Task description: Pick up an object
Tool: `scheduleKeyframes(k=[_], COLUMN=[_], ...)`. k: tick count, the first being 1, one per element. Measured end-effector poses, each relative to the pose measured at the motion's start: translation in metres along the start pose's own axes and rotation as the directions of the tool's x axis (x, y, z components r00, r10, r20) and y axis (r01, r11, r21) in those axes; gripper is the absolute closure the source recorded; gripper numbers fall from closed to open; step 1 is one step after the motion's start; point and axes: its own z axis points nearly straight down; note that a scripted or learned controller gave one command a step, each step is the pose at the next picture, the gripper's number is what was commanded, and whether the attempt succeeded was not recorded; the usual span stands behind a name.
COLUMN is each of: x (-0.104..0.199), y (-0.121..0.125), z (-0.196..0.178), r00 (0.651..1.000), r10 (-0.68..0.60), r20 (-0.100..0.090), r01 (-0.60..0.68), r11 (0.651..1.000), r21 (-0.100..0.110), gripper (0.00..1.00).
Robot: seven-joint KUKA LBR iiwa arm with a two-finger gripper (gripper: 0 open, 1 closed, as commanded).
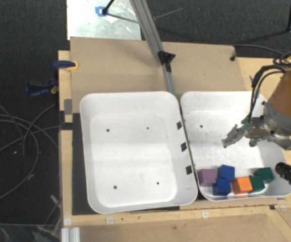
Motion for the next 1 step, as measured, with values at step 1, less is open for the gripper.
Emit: scheduleKeyframes(k=[1], x=[-0.0443], y=[-0.0142], z=[0.1266], r00=[1.000], r10=[0.005], r20=[0.000], r01=[-0.005], r11=[1.000], r21=[0.007], gripper=[0.00])
